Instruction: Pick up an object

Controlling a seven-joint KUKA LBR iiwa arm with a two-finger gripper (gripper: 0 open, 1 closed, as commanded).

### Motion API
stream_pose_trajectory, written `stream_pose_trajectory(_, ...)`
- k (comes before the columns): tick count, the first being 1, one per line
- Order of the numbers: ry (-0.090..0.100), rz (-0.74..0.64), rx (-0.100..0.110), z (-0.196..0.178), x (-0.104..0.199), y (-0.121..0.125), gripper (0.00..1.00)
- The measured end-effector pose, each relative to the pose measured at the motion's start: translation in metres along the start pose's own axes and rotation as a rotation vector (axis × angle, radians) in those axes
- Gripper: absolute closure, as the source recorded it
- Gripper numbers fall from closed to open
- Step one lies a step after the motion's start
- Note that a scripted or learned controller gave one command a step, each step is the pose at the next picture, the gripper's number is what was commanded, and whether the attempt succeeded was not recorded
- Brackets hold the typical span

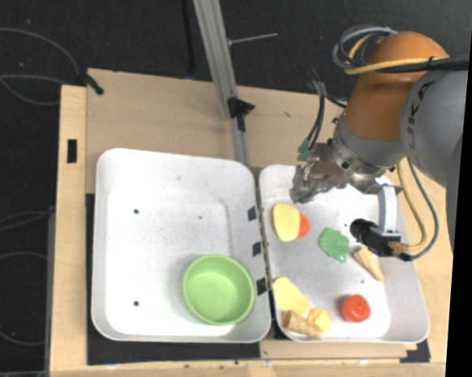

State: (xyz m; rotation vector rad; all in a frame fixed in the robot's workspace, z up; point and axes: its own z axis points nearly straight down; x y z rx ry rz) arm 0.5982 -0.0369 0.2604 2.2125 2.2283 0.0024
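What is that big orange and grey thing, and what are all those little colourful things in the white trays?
That is a robot arm. A camera above the bench looks down on it at a slant. At the arm's tip is a gripper, a hand with two fingers, hovering over the right bin. I cannot tell if the fingers are open. Nothing shows between them.

In that bin lie toy foods: a yellow and orange piece near the gripper, a green piece, a small red ball, a yellow piece and some tan ones. The left bin has a green bowl.
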Motion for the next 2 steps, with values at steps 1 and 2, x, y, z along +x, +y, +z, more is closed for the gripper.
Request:
stream_pose_trajectory(1,-0.001,0.001,0.003,0.009,0.057,0.004,1.00)
stream_pose_trajectory(2,0.002,-0.001,0.000,0.003,0.107,0.017,1.00)
